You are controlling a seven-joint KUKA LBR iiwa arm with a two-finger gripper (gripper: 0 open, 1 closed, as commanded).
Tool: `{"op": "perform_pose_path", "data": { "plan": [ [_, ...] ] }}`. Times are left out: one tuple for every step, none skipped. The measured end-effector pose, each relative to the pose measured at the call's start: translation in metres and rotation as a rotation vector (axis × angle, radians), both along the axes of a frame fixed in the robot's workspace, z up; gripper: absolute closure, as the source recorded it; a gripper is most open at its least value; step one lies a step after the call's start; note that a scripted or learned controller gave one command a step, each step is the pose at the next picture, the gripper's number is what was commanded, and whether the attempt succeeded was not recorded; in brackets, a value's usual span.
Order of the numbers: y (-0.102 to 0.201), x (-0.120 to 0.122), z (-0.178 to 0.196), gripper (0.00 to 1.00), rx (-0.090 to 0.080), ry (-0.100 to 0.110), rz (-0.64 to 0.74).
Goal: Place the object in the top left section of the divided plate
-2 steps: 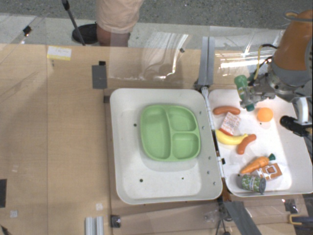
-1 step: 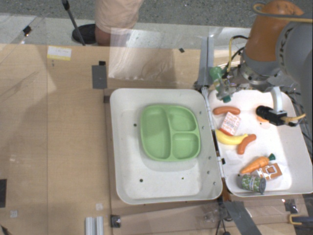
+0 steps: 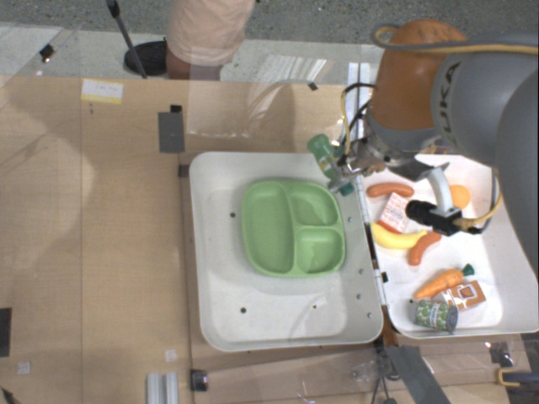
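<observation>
We see a green bottle-like object (image 3: 321, 152) clamped between the fingers of the gripper (image 3: 333, 171), just above the upper right corner of the green divided plate (image 3: 294, 228). The plate lies in the left white bin (image 3: 278, 326); toy food fills the right bin (image 3: 497, 310).

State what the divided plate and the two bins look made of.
Divided plate: likely moulded plastic, matte pale green, with soft rounded ridges between sections. Left bin and right bin: probably white plastic, smooth with a slight sheen and rounded corners, though coated metal cannot be excluded.
</observation>
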State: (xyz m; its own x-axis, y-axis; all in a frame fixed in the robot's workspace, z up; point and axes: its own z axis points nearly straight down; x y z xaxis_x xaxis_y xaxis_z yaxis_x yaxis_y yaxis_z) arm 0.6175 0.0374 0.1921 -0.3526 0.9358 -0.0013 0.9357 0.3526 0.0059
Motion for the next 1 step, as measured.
{"op": "perform_pose_path", "data": {
  "plan": [
    [-0.0003,0.0,0.0,0.0,0.0,0.0,-0.001]
  ]
}}
